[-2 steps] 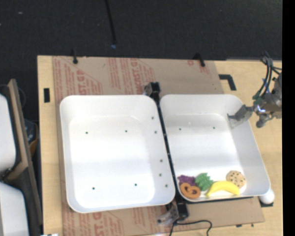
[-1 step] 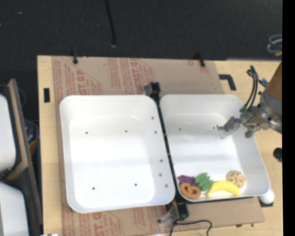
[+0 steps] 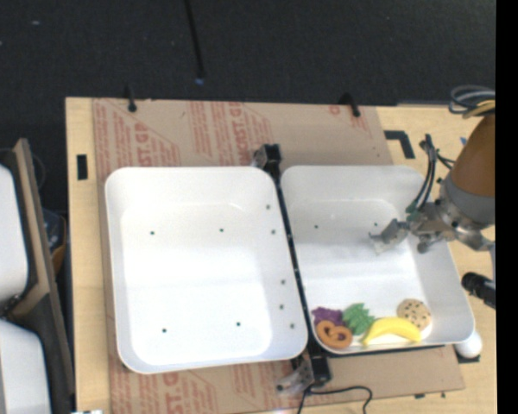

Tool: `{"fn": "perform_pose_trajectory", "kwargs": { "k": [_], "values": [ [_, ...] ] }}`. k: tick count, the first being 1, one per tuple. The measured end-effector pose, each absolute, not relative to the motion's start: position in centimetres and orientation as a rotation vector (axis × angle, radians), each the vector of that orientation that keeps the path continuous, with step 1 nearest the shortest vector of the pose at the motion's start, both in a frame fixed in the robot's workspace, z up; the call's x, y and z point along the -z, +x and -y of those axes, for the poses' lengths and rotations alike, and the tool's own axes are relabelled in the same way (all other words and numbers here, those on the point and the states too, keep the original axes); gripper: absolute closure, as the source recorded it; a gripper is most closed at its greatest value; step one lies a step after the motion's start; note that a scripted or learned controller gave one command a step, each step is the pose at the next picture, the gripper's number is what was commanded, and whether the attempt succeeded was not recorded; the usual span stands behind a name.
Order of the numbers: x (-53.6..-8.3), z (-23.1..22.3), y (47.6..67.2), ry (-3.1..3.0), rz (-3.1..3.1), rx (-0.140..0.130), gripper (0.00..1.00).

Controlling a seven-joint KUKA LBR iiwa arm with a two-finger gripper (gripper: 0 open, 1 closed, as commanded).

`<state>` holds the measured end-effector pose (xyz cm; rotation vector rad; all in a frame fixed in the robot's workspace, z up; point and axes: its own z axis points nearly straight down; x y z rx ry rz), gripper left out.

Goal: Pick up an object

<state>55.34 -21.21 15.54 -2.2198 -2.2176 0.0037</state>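
Camera view: looks down at a slant on a bench (image 3: 198,136) covered with printed cardboard, with two shallow white bins side by side.
Left bin (image 3: 129,231): white floor marked by a few small dark dots.
Right bin (image 3: 345,188): all its objects lie along the near edge, toward the near right corner.
Objects: a purple grape bunch (image 3: 326,316) above an orange pretzel (image 3: 333,335), then a green leafy piece (image 3: 358,317), a yellow banana (image 3: 392,330) and a round brown cookie (image 3: 413,313); the banana touches the cookie and the leafy piece.
Arm (image 3: 475,166): reaches in from the right edge of the bench, its orange band above the right bin's far right corner.
Gripper (image 3: 388,232): over the bare middle of the right bin, well apart from the objects and pointing toward the left bin; nothing is visible between its fingers, and I cannot tell whether they are spread or closed.
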Motion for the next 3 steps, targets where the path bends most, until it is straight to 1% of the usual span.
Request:
{"fn": "perform_pose_trajectory", "kwargs": {
  "k": [1,2,3],
  "values": [
    [-10.3,21.2,55.2,-2.220,2.218,-0.003,0.00],
    [-11.6,21.3,55.4,-2.225,2.221,0.001,1.00],
    [-15.9,21.4,55.8,-2.224,2.224,0.003,1.00]
  ]
}}
